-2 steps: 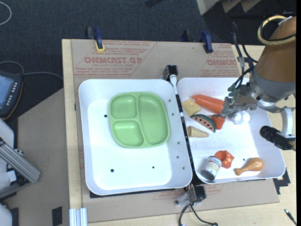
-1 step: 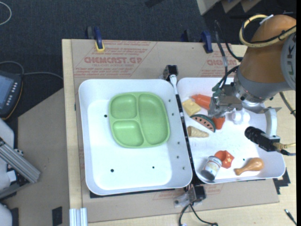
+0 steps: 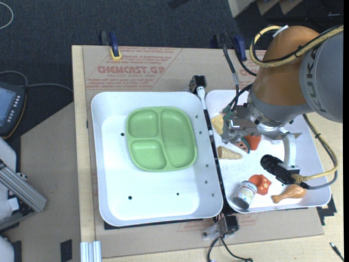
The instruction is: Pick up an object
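- The gripper [image 3: 235, 137] hangs low in the right bin [image 3: 312, 160], at its left side, because that is where the toys to pick up are.
- I cannot tell if the gripper is open or closed (the big grey and orange arm hides most of it), and I see nothing held in it.
- Three things lie very close to it: a yellow piece [image 3: 218, 124] beside it toward the left bin, a red toy [image 3: 253, 142] just beside it on the other side, and a pale wedge [image 3: 229, 153] just in front of it.
- I think one of these three is the one it is going for, but I cannot tell which.
- More toys lie along the near edge of this bin: a small can [image 3: 245, 194], a red pepper toy [image 3: 262, 183] and a toy chicken leg [image 3: 288, 193].
- The wall between the bins [image 3: 211, 146] is near the yellow piece and the wedge, so there is little room to grab on that side.
- The left bin [image 3: 158, 192] holds a green plate [image 3: 162, 138], with lots of bare white floor around it.
- Going straight up looks like the safest way out, since toys crowd around low down.
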You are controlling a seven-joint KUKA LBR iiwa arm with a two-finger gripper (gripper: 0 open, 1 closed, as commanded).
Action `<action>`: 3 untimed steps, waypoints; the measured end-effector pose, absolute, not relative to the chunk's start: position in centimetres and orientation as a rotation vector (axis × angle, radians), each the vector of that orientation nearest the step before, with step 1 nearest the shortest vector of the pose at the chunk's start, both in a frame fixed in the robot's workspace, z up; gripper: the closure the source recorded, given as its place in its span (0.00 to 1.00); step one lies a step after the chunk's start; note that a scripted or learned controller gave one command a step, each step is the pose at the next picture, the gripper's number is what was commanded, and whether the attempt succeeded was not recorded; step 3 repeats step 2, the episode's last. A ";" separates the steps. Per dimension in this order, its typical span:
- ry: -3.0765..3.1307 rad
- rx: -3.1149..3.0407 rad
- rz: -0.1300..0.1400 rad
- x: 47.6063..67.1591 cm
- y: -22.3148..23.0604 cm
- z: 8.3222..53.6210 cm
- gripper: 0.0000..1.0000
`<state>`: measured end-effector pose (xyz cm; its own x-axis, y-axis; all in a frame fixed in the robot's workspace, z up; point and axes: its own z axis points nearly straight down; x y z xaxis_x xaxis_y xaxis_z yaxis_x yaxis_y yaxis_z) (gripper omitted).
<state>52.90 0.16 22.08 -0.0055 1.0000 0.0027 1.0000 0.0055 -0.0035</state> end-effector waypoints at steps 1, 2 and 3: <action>-2.228 -2.216 -0.005 53.1 4.7 23.5 1.00; -2.223 -2.220 -0.001 52.9 5.2 23.4 1.00; -2.223 -2.220 -0.001 52.9 5.2 23.4 1.00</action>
